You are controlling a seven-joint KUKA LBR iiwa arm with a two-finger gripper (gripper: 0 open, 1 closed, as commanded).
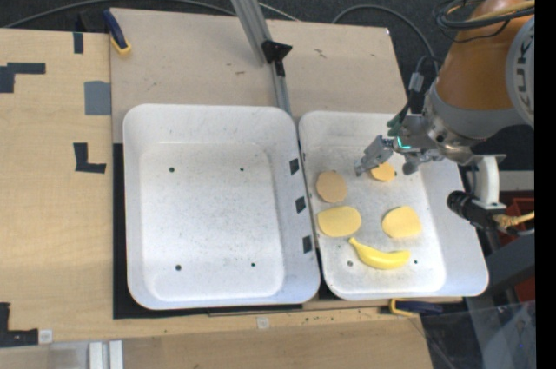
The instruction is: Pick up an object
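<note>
The right bin (434,276) holds several yellow and tan food items. A tan round piece (331,186) lies at its left, a yellow flat piece (339,221) just below it, and a yellow lump (401,222) to the right. A yellow banana (379,256) lies near the front. A small orange-yellow piece (382,174) sits under my gripper (393,163), whose fingers stand open on either side of it, low over the bin. Nothing is lifted.
The left bin (208,202) sits beside the right one, with black clips along the shared edge. A slanted metal pole (248,7) rises behind the bins. Cables run along the bench's back edge.
</note>
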